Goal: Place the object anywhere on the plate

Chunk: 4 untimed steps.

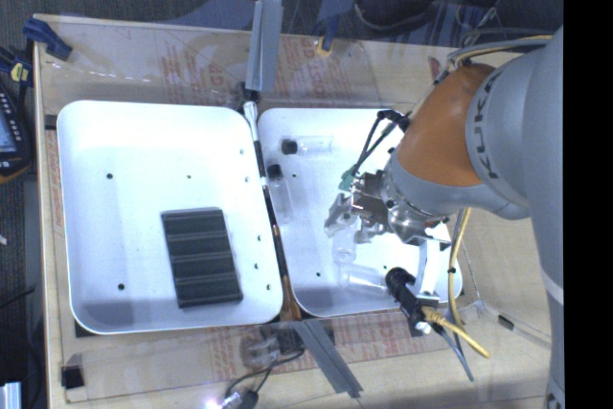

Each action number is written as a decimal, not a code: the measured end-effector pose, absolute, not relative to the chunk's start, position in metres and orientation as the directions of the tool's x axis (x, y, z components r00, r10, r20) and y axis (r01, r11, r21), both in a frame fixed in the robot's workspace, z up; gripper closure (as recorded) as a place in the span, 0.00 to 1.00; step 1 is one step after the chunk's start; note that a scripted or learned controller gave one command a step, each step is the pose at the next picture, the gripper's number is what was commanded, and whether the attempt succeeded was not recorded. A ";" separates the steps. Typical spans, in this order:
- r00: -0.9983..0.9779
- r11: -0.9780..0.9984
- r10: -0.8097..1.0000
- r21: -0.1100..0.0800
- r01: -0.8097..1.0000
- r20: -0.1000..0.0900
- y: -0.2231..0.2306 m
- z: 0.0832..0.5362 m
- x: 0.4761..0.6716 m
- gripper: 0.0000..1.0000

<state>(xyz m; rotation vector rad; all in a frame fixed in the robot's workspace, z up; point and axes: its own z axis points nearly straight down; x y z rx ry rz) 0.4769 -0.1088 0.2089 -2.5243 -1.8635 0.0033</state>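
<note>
A dark ribbed rectangular plate [199, 256] lies flat in the left bin [96, 139], toward its front middle. The gripper [343, 214] hangs over the middle of the right bin [321, 124], well to the right of the plate, under the grey and orange wrist. Clear plastic objects lie in the right bin: a small see-through bottle with a black cap [306, 147] at the back, a second clear tube with a black cap [278, 192] along the divider wall, and a clear piece [359, 279] in front of the gripper. Nothing rests on the plate.
The arm's bulky orange and grey body [460, 148] covers the right side of the right bin. A black-tipped part and a yellow cable [421, 306] hang near that bin's front right corner. Metal bars [261, 43] cross the bench behind and in front of the bins.
</note>
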 end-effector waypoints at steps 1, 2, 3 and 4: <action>0.327 -0.327 0.945 -0.006 0.945 -0.001 -0.003 0.190 0.523 1.00; 0.654 -0.654 0.756 -0.005 0.756 -0.003 0.054 0.190 0.617 1.00; 0.919 -0.919 0.395 -0.002 0.395 -0.007 0.121 0.108 0.618 1.00; 0.484 -0.484 0.875 -0.008 0.875 -0.002 0.114 0.091 0.627 1.00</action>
